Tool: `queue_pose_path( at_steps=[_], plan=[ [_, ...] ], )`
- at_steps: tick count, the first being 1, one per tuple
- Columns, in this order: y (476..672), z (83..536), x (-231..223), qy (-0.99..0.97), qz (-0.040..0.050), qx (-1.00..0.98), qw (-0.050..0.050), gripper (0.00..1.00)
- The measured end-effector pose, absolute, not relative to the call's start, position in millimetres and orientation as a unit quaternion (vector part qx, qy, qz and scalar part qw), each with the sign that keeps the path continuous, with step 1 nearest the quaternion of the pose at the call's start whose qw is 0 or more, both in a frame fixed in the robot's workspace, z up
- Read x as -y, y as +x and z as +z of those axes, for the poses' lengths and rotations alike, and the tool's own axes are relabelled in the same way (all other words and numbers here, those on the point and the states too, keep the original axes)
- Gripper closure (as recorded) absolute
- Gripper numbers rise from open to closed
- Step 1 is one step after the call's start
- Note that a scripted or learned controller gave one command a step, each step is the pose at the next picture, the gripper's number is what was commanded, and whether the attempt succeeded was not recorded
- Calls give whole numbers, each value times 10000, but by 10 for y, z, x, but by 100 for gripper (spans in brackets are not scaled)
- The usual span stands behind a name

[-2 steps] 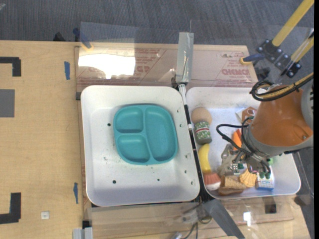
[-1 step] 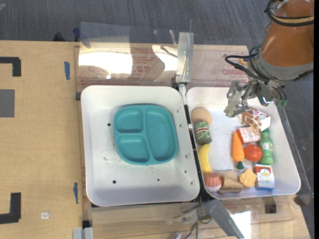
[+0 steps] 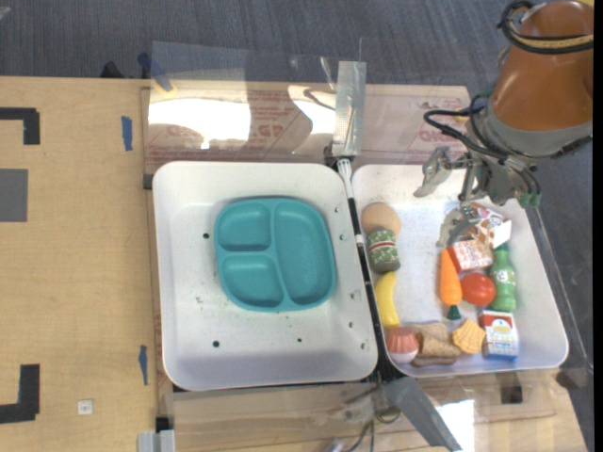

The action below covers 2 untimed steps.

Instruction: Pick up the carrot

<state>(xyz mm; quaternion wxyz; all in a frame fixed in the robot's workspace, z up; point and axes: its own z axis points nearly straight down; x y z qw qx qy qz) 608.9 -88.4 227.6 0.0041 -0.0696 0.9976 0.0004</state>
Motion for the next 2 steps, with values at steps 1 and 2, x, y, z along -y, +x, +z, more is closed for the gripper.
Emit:
queue_pose_path(
  at_steps=[1, 2],
  plan=[
    [5633, 1093, 1086, -1338, 14, -9910, -17, 0],
    [5552, 901, 1132, -942, 5, -9955, 49, 0]
  ],
)
